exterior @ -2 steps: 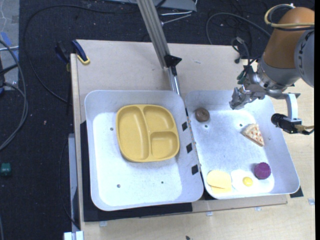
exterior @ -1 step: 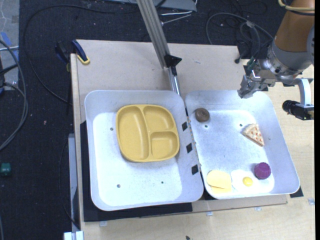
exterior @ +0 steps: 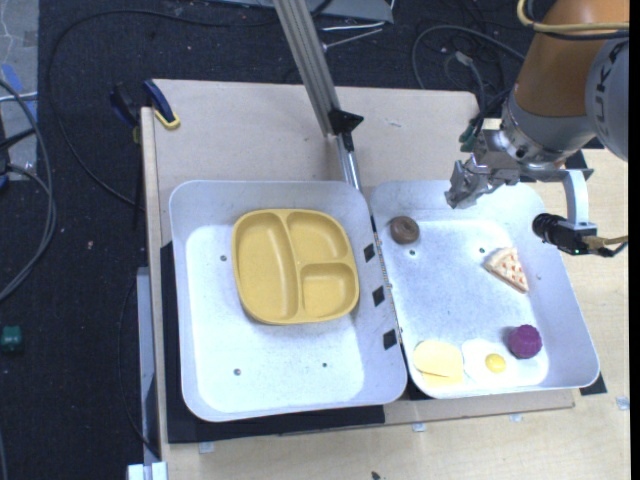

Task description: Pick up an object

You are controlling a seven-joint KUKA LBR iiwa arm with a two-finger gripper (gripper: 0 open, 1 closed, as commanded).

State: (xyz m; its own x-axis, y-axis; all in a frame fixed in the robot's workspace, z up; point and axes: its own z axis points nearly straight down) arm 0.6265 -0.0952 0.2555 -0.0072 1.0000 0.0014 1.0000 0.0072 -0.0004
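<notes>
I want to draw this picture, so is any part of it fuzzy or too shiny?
In the camera view, the gripper and the arm's orange band look soft and blurry; the yellow tray, pizza slice and purple ball are fairly sharp; the white bins look bright and grainy, with little shadow.

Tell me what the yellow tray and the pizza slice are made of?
The yellow tray looks like smooth molded plastic: even color, rounded dividers, soft shine. The pizza slice is probably a plastic toy too, with flat painted-looking colors, though it is too small to be sure.
</notes>
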